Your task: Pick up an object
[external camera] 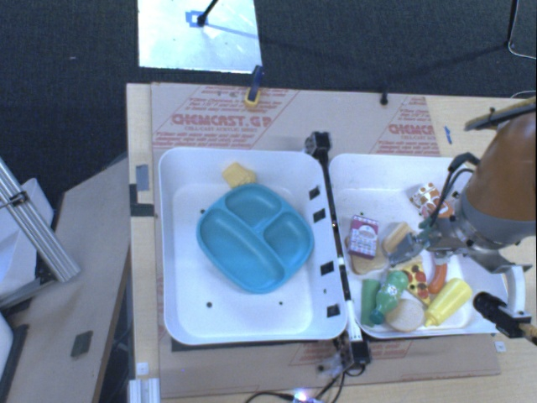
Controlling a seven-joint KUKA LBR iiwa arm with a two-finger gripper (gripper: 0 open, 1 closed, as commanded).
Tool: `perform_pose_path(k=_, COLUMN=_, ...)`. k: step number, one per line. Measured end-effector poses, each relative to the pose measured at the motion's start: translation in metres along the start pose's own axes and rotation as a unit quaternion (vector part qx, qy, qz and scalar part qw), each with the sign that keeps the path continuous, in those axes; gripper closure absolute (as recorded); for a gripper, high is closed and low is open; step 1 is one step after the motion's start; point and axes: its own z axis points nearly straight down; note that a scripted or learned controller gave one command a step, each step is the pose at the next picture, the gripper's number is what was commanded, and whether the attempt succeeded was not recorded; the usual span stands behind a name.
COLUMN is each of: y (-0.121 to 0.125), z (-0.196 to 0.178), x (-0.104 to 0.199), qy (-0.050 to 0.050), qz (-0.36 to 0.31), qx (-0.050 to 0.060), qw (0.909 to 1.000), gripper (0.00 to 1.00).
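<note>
- Tool (pixel 413 247) of the grey arm sits low inside the right shallow white bin (pixel 377 168), its dark tip at the heap of small things; whether it is open or closed cannot be told, and nothing is plainly seen gripped in it
- tan wedge-shaped block (pixel 394 238) lies just beside the tool tip, touching the small purple-and-white box (pixel 364 235) on its left; a flat brown disc (pixel 363 264) pokes out beneath both
- below the tool, a green plastic bottle-like piece (pixel 379 297), a round tan bun-like piece (pixel 406 315) and a yellow rounded block (pixel 449 301) crowd the bin's near edge; a small orange-and-red item (pixel 435 276) lies between them
- an orange-and-white patterned toy (pixel 425 196) rests near the bin's far side, apart from the heap
- left white bin (pixel 180 309) holds a blue three-compartment plastic plate (pixel 254 237); a small yellow chunk (pixel 239 174) lies touching its far rim
- both bins stand on a cardboard sheet with red printing (pixel 222 119) on the bench.
</note>
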Motion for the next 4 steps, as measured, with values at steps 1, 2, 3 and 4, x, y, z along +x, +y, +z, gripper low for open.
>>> perform_pose_path(k=1, y=0.003, z=-0.007, x=0.0, qy=-0.001, qz=-0.002, qx=-0.007, qw=1.0, gripper=0.0)
perform_pose_path(k=2, y=0.0, z=0.035, x=0.004, qy=-0.001, qz=-0.001, qx=-0.007, qw=1.0, gripper=0.0)
perform_pose_path(k=3, y=0.008, z=0.079, x=0.003, qy=0.0, qz=-0.001, qx=-0.005, qw=1.0, gripper=0.0)
perform_pose_path(k=4, y=0.01, z=0.102, x=0.001, qy=-0.003, qz=0.001, qx=-0.009, qw=1.0, gripper=0.0)
